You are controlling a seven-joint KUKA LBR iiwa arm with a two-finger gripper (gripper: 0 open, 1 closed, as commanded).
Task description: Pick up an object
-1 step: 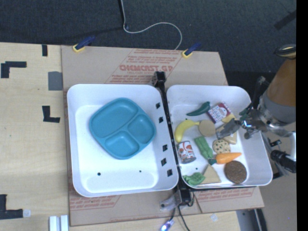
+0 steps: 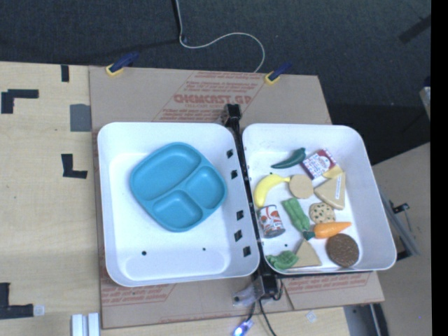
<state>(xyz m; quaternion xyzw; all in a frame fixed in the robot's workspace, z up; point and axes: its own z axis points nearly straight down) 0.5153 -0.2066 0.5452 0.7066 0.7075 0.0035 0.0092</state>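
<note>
We see a blue tray (image 2: 178,186) in the left bin (image 2: 115,145). Right of the tray, the other bin (image 2: 367,166) holds toy food: a banana (image 2: 268,186) nearest the tray, a can (image 2: 271,220) below it, then a green pepper (image 2: 288,159), a carrot (image 2: 331,229) and a brown cookie (image 2: 343,250) farthest off.

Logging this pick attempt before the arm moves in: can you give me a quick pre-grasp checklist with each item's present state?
1. Right bin holds pickable toys: ok.
2. Banana lies near the divider with its top unobstructed: ok.
3. Carrot has free space around it: not ok, the cookie and brown disc crowd it.
4. Blue divided plate lies flat in the left bin: ok.
5. Small can upright: cannot tell.
</note>
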